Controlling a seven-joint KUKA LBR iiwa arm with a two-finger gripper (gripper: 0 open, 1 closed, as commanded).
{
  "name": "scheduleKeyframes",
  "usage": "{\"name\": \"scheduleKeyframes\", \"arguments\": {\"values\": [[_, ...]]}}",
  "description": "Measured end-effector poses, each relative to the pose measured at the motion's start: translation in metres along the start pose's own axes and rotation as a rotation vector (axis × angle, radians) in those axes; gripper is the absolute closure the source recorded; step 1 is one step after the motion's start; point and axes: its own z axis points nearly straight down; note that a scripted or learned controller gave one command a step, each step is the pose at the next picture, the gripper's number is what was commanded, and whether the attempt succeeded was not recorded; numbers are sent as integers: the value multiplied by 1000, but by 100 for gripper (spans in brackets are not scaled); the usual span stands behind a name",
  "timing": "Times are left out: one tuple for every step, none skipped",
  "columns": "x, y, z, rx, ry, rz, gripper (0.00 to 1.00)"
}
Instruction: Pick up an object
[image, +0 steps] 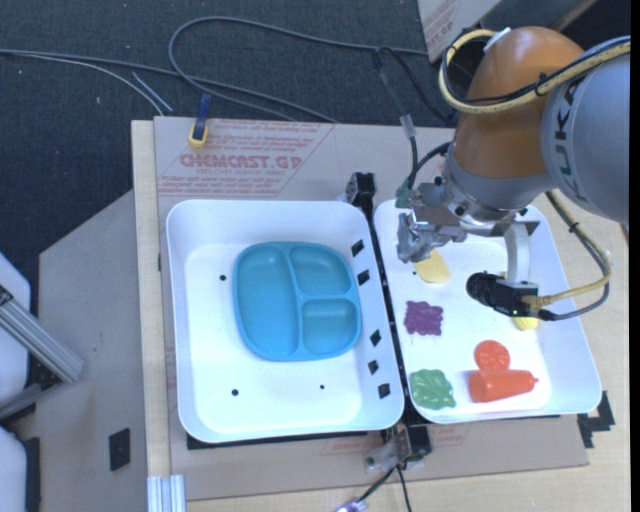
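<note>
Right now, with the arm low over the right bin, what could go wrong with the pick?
1. The tool hangs beside the small pale yellow piece, near the right white bin's inner wall, so the fingers may strike the wall or push the piece away.
2. The purple bumpy piece lies close below, so a missed grasp could knock it.

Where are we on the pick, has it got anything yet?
Done: the arm has reached into the right bin, and the end effector sits low beside the yellow piece. In hand: nothing seen between its fingers. Left: grasp and lift. The purple piece, green piece, and orange pieces lie on the bin floor; the blue tray sits in the left bin.
</note>
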Motion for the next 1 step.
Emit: {"name": "scheduleKeyframes", "arguments": {"values": [[41, -16, 16, 1, -1, 1, 100]]}}
